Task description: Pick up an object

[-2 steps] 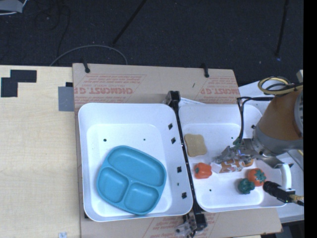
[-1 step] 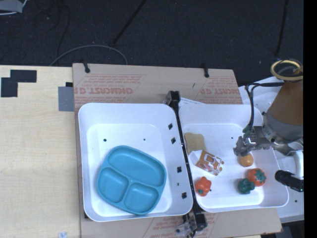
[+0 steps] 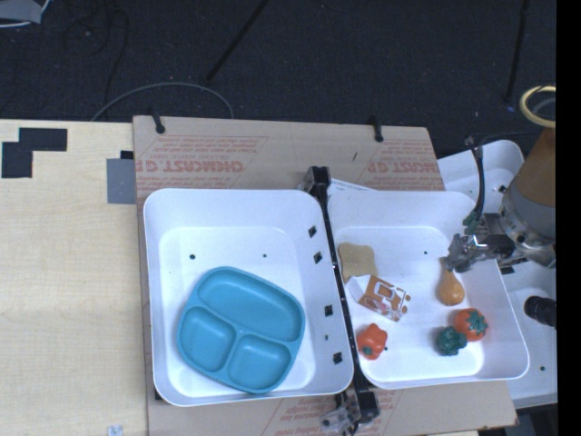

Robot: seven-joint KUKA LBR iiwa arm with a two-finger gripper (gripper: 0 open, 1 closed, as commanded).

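Left bin [image 3: 172,216] holds blue tray [image 3: 241,330]; right bin [image 3: 508,352], toys.

Two shallow white bins [image 3: 231,209]: one blue divided plastic plate [image 3: 240,329] in the left; five small objects in the right

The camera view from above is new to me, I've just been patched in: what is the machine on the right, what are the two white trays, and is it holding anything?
One fixed camera looks down at a slant on a bench. The machine entering from the right is a robot arm; its gripper hangs over the right bin, just above a yellow-orange pear-shaped toy. I cannot tell whether it holds anything. That bin also has a tan piece like toast, a small clear packet with orange print, a red-orange toy vegetable, and a red toy touching a teal one. The left bin holds a blue divided plate with three compartments.
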